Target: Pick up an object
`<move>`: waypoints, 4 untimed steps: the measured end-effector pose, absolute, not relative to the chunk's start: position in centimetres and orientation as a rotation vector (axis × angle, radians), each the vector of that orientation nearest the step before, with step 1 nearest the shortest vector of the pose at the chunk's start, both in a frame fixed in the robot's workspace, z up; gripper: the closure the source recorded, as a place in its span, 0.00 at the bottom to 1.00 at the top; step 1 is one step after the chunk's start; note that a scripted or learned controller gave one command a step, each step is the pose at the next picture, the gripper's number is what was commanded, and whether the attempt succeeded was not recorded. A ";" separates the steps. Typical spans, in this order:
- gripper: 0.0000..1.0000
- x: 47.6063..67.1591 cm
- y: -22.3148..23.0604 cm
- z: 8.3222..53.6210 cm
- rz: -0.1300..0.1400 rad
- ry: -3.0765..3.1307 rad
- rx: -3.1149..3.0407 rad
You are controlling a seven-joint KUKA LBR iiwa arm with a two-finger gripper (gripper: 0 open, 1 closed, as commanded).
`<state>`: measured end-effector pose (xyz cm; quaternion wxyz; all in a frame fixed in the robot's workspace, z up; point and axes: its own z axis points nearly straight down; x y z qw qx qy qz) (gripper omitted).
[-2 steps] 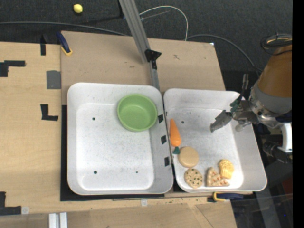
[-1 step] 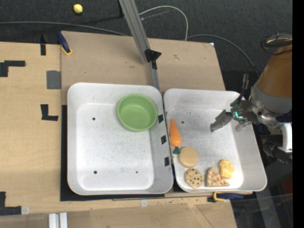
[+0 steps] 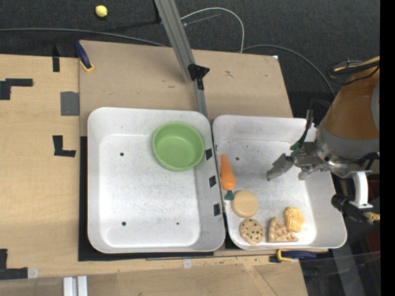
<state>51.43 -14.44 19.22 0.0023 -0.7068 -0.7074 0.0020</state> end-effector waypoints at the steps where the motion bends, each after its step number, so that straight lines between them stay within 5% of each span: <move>1: 0.00 51.1 -15.4 13.5 0.007 -2.218 -2.216; 2: 0.00 51.1 -15.4 8.9 0.001 -2.222 -2.220; 3: 1.00 51.1 -15.3 9.9 0.001 -2.222 -2.218; 4: 1.00 50.2 -14.9 15.5 -0.002 -2.224 -2.222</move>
